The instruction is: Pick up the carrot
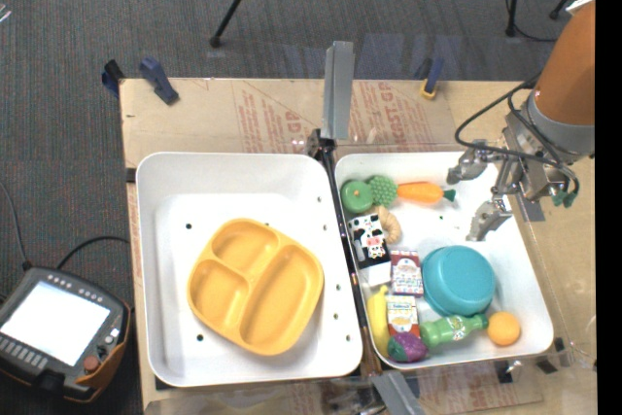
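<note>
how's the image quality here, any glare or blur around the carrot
Camera view: the carrot is sharp and evenly lit, with only a soft shadow beneath it; the white bin around it is bright but not blown out; the gripper reads clearly, fingers spread apart above the bin; the orange band looks slightly soft at the frame's right.

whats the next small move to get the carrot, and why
Probably shift the gripper toward the view's left, over the carrot, then descend. The carrot lies near the right bin's far wall, beside the green bumpy toy; the open jaws hang to its right with nothing between them, so they need centring over its orange body first.
</note>
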`<state>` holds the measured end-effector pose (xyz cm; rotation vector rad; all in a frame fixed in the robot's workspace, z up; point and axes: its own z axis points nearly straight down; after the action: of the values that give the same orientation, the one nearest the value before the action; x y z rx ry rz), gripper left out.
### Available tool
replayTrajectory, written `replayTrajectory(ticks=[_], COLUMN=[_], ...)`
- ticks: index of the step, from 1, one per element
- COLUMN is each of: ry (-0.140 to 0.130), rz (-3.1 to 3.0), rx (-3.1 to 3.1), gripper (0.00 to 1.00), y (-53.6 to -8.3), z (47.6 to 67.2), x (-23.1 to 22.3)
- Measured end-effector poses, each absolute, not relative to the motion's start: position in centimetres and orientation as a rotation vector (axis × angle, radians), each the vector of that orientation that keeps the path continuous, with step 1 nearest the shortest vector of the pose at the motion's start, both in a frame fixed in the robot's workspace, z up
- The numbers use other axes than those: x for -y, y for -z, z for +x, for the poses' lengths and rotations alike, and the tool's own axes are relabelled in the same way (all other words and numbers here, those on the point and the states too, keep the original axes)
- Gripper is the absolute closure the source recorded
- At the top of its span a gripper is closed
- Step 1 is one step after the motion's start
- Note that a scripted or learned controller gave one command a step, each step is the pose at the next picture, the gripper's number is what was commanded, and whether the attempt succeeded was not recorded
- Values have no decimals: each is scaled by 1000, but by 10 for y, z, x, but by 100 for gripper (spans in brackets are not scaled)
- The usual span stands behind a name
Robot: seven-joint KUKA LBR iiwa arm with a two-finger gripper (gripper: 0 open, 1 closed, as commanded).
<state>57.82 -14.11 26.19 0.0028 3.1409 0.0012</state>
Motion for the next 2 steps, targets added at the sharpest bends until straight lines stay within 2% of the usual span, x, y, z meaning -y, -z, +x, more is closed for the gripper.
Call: replayTrajectory(ticks=[1, 2], ry=[-7, -4], rz=[94, 196], rx=[-3152, -3140], gripper=[0, 0], y=[-153, -84], z=[631, 638], x=[102, 128])
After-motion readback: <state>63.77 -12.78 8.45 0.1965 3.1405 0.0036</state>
